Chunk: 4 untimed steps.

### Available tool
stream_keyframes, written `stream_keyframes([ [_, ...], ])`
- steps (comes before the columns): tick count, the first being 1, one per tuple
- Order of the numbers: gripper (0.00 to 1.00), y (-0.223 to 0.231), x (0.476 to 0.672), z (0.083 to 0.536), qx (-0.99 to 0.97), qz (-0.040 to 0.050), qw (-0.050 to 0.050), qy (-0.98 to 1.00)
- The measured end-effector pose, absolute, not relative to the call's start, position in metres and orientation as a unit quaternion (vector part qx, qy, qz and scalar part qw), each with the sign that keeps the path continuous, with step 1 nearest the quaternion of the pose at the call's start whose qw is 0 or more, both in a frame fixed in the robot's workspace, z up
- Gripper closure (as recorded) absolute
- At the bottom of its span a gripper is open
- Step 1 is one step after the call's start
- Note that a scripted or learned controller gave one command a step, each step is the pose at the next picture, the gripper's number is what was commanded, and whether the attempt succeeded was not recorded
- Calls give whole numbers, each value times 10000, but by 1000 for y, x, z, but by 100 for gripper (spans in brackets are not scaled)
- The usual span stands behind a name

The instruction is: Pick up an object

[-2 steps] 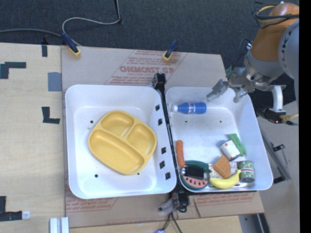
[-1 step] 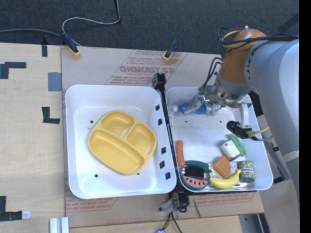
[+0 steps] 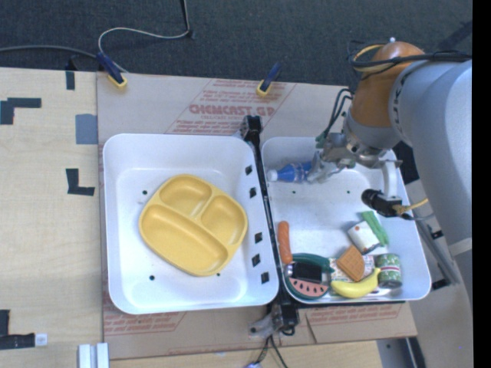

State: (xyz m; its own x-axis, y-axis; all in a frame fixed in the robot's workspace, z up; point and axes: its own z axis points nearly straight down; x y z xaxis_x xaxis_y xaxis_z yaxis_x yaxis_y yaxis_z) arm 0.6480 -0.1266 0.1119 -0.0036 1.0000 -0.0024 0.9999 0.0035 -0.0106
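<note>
A grey robot arm [image 3: 433, 106] with an orange band [image 3: 383, 79] above the wrist reaches in from 3 o'clock and bends down over the far edge of the right bin [image 3: 326, 221]. Its gripper [image 3: 321, 167] is low near the bin's 11 o'clock corner and angled toward 8 o'clock. Two shallow white bins sit side by side. The left bin [image 3: 123, 205] holds one yellow divided plate [image 3: 193, 223], lying flat at its centre. The right bin holds seven small things. One clear bottle with a blue end [image 3: 290, 174] lies on its side at 11 o'clock. One orange carrot [image 3: 284, 241] lies along the 8 o'clock wall. At 6 o'clock there are one watermelon slice [image 3: 308, 287], one banana [image 3: 357, 286] and one tan cracker [image 3: 351, 264]. At 5 o'clock is one green can [image 3: 389, 269], and at 4 o'clock one small white-and-green item [image 3: 366, 234]. The gripper tip is just beside the bottle's near end. Contact cannot be made out, and it is not possible to tell whether the gripper is released or clenched. Nothing is visibly held.
</note>
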Motion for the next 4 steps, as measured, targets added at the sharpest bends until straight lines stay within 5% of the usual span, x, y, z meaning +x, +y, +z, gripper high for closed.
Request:
stream_keyframes([
  [1, 0, -129, 647, 112, -7063, 72, 31, -7078],
  [2, 0, -103, 653, 84, -7078, 92, 31, -7064],
  [3, 100, -100, 652, 92, -7084, 97, 81, -7057],
  [4, 0, -100, 652, 92, -7083, 97, 80, -7058],
])
